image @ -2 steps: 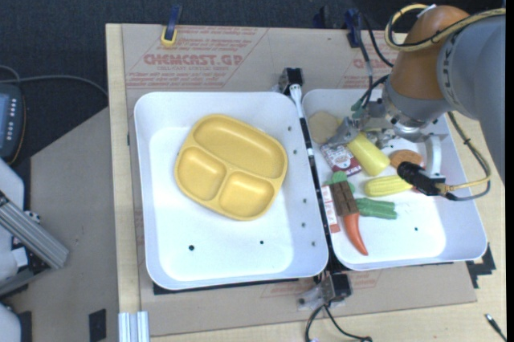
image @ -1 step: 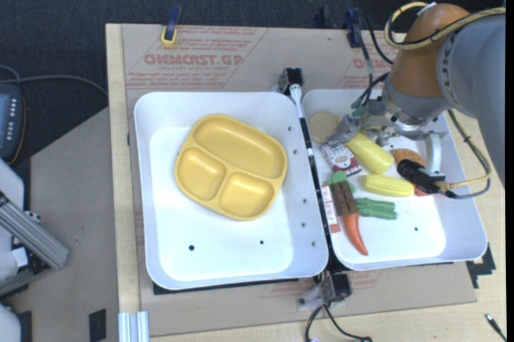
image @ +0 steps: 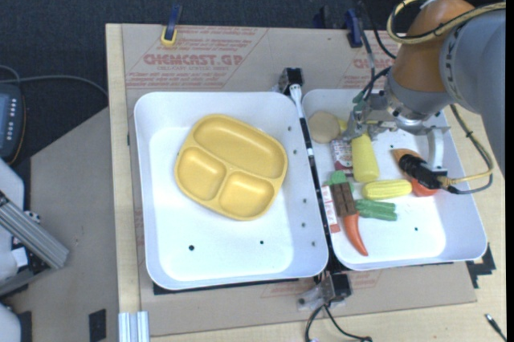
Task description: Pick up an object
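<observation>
The arm (image: 474, 51) reached in from the right, with its orange band (image: 426, 35) over the far right corner of the bench (image: 201, 55). The gripper (image: 363, 122) hung over the far part of the right bin (image: 422, 240), near the wall between the two bins. Whether it was spread or closed, I could not tell, because the wrist covered it from above. Nothing was seen clamped in it.

The bottle (image: 366, 160), yellow and upright in the view, lay in the right bin just on the near side of the gripper. Its far end was directly under the gripper, and I could not tell if they touched. A beige disc (image: 324, 126) lay to the left of the gripper, close to the bin's left wall. A red and white packet (image: 343, 156) lay just beside the bottle on its left. On the near side of the bottle lay a corn cob (image: 387, 189), and next to the cob a green piece (image: 377, 209). A brown bar (image: 345, 200) lay left of these two, and a red pepper (image: 356, 234) pointed towards the near edge. An orange piece (image: 424, 188) lay to the right of the cob.

In the left bin (image: 225, 256) lay a yellow tray (image: 231, 166) with three compartments, a little tilted, well apart from the gripper
</observation>
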Action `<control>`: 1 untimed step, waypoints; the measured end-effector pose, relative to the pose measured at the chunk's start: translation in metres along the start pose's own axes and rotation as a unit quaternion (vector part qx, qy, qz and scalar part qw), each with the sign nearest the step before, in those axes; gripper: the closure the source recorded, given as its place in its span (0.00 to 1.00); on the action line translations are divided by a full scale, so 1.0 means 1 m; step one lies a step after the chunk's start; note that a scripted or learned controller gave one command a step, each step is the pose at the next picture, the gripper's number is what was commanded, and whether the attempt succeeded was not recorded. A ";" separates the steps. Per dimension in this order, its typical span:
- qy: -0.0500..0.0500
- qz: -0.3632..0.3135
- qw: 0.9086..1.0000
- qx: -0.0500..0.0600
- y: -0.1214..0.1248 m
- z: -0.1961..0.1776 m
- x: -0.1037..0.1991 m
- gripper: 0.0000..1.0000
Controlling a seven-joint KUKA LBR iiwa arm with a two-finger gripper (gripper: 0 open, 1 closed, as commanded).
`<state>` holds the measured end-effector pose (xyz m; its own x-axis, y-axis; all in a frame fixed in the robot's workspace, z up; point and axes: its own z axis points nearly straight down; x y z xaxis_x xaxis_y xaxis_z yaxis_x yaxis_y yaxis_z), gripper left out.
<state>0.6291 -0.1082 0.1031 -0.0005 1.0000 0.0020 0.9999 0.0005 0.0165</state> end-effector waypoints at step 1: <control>-0.002 0.000 1.000 0.006 -0.005 -0.049 0.006 1.00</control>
<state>0.6230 -0.1028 0.1515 -0.0010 1.0000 -0.0011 1.0000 0.0011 0.0051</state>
